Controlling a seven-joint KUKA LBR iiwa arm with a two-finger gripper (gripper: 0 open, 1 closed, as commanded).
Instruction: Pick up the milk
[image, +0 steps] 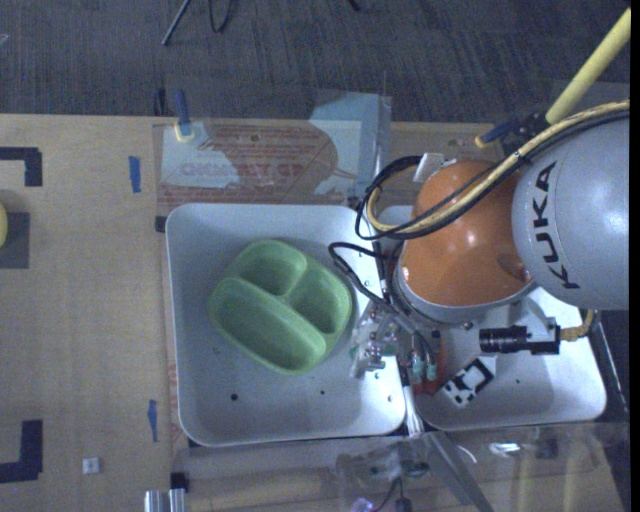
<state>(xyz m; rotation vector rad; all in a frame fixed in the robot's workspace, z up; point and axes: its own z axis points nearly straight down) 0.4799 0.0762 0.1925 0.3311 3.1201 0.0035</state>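
Over the left bin's (190, 300) right edge, beside a green divided tray (282, 304), hangs the gripper (375, 345), whether apart or together I cannot tell, and no milk can be made out.

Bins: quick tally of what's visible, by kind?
White bins: 2, left bin, right bin
Green divided trays: 1, green tray, in the left bin
Robot arms: 1, arm, over the right bin
Total: 4

Two white bins (190, 330), one green tray (280, 305)
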